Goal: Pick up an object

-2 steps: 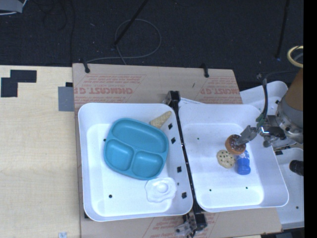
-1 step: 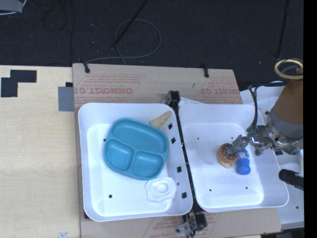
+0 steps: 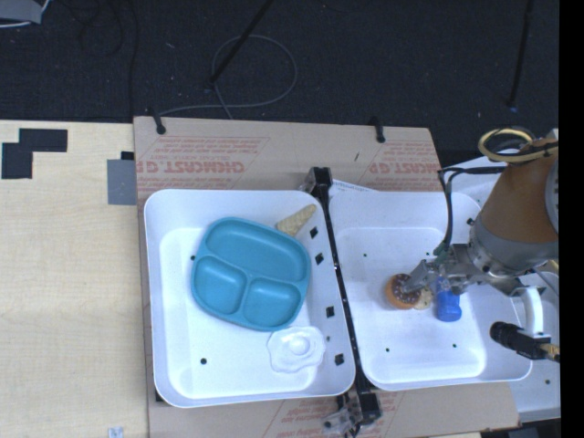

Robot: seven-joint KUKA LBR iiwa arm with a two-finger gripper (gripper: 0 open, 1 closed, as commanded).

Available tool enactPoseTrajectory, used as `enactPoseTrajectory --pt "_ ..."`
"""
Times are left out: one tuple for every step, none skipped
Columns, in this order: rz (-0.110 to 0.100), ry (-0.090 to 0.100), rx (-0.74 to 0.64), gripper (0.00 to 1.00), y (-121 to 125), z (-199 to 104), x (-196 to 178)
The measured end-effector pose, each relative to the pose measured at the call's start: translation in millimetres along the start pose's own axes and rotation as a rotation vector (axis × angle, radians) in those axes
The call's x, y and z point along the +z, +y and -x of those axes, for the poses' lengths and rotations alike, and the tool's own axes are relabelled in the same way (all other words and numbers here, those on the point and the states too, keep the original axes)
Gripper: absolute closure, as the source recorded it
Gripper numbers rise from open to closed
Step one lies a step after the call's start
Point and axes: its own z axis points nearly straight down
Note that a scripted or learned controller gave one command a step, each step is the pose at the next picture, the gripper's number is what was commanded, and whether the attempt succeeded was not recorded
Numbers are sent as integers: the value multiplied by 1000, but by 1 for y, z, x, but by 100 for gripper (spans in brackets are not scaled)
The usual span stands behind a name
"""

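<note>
While low in right bin (image 3: 383, 354), gripper (image 3: 427, 283) right beside donut (image 3: 401, 291), maybe touching. Blue bottle (image 3: 447, 307) just under gripper. Grip state: cannot tell. Blue plate (image 3: 251, 274) in left bin (image 3: 173, 336).

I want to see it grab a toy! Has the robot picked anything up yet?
Not yet. The gripper is down in the right bin, right beside the donut and a blue thing, but both look like they lie on the bin floor. Lifting one is left. The blue plate sits in the left bin.
</note>
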Motion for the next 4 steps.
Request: enactPoseTrajectory --pt "13 -6 3 0 3 2 44" --pt "12 2 4 100 3 0 32" --pt "11 -4 -1 100 0 1 -31" --pt "12 -4 -1 100 -5 1 -93"
